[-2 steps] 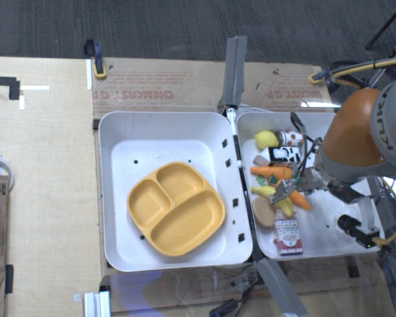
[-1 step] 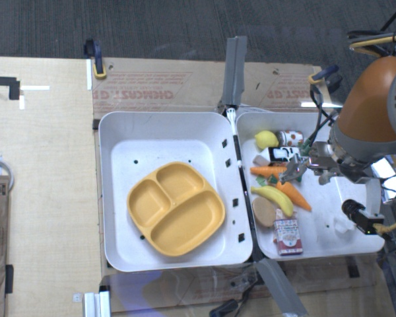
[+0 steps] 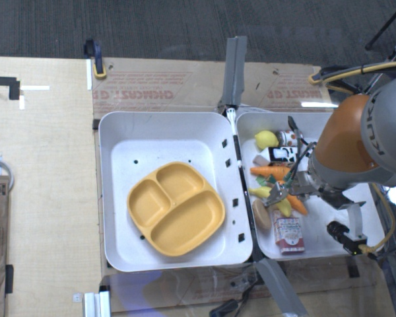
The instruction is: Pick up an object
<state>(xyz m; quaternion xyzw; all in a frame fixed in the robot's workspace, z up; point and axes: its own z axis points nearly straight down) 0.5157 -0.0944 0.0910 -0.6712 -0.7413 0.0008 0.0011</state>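
Note:
The right bin (image 3: 317,246) holds a heap of toy food. A yellow lemon (image 3: 266,139) lies at its far left, with a small jar (image 3: 288,137) and a black-and-white item (image 3: 282,154) beside it. An orange carrot (image 3: 269,172) lies below them. Nearer are a yellow piece (image 3: 259,192), a tan oval piece (image 3: 261,214) and a red packet (image 3: 290,234). My gripper (image 3: 277,194) is low over the middle of the heap, between the carrot and another orange piece (image 3: 297,207). The arm (image 3: 346,144) hides the bin's right part.
The left bin (image 3: 119,137) holds a yellow divided plate (image 3: 177,207) on its floor. A grey divider post (image 3: 235,71) stands between the bins at the back. Cardboard (image 3: 158,84) lies behind the bins, and the wooden bench (image 3: 39,210) stretches to the left.

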